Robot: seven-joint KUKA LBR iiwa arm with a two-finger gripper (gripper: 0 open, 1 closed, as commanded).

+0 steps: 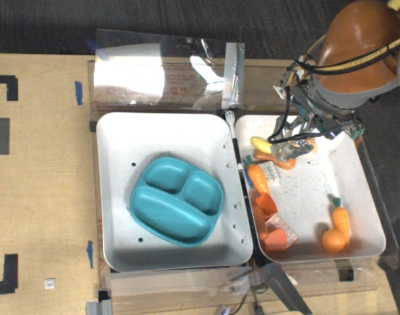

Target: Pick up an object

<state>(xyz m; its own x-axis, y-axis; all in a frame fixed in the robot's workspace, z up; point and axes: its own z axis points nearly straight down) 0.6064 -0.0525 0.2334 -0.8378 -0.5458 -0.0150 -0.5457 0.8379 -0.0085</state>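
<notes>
one gripper [293, 146] hangs low over the far-left part of the right bin [365, 176], and its fingers are a dark and silvery tangle from this height, so whether the jaws are spread or pressed together cannot be told, nor whether anything sits between them. just beside the gripper, to its left, a yellow banana-shaped toy [260, 144] lies on the bin floor, with a flat orange piece [283, 163] right under the tool's tip. a small white card [270, 172] lies beside that, touching an orange carrot [257, 178] that runs along the bin's left wall. nearer the front along that same wall sit an orange block [265, 204] and a red-orange wedge in clear wrap [277, 236]. well apart, toward the right front corner, another carrot with a green top [341, 218] leans against a round orange fruit [333, 240]. above the gripper rise the grey wrist, bundled cables and the arm's orange band [357, 41], reaching in from the right. the left bin [115, 143] holds a teal divided plate [177, 199], tilted a little, with three compartments. both bins rest on a wooden bench [36, 176] marked with black and blue tape.
</notes>
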